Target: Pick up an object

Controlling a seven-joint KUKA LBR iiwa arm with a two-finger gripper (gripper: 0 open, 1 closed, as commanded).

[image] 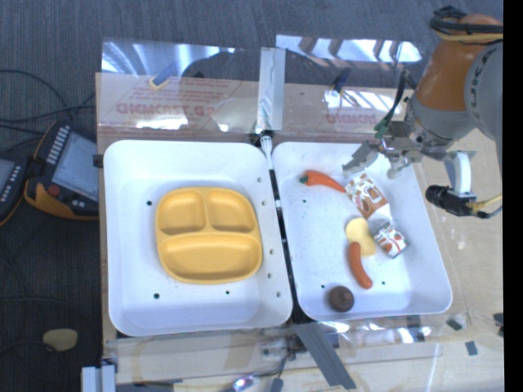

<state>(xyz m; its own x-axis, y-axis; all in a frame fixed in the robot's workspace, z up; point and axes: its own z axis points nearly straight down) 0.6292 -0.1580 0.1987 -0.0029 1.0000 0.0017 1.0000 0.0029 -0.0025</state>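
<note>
The right bin (425,292) holds several small items. An orange carrot (324,181) lies near its far left corner, and a brown-and-white snack packet (365,196) sits just right of it. Below them are a pale yellow fruit (359,234), a small red-and-white packet (391,241), a red sausage (359,266) and a dark brown ball (341,299). My gripper (377,163) hangs over the bin's far edge, just above the snack packet. It is open, fingers spread, with nothing between them.
The left bin (131,300) holds a yellow divided plate (209,233). A foil-covered board (270,96) rises behind both bins. A handheld controller (61,170) with cables lies on the floor to the left.
</note>
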